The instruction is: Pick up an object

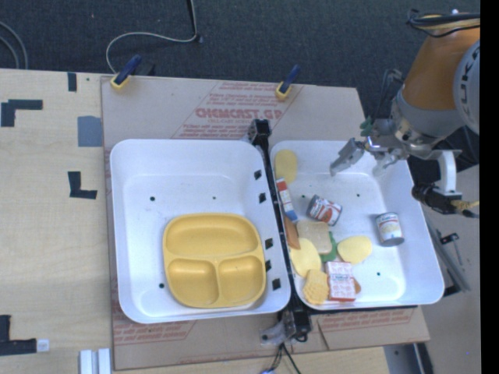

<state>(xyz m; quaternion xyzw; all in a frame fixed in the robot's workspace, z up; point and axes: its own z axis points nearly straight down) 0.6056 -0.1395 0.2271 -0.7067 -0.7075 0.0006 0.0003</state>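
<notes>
While the gripper (360, 153) hangs over the far part of the right bin (417, 232), its fingers (344, 159) look spread, with nothing between them; one grey finger slants down toward the bin floor and the other is partly hidden under the wrist. Behind the fingers the grey wrist joins the orange band of the arm (440, 68), which comes in from the right edge.

Below and a little left of the fingers, apart from them, a small red and silver can (323, 209) lies on its side on the bin floor. Farther right, near the bin's right wall, a second small can (388, 228) with a silver top stands alone. Along the left wall of this bin a yellow chip-like piece (286, 164) lies at the far end, with a narrow tube (284, 197) just beside the wall below it. Toward the near end sits a crowded heap: yellow round pieces (355, 248), a green scrap (331, 247), a waffle-like square (316, 287) and a red and white packet (341, 279), touching one another.

The left bin (136, 178) holds a yellow divided tray (214, 259) toward its near side. Both bins rest on a cardboard sheet (210, 111) on the wooden bench (47, 209).
</notes>
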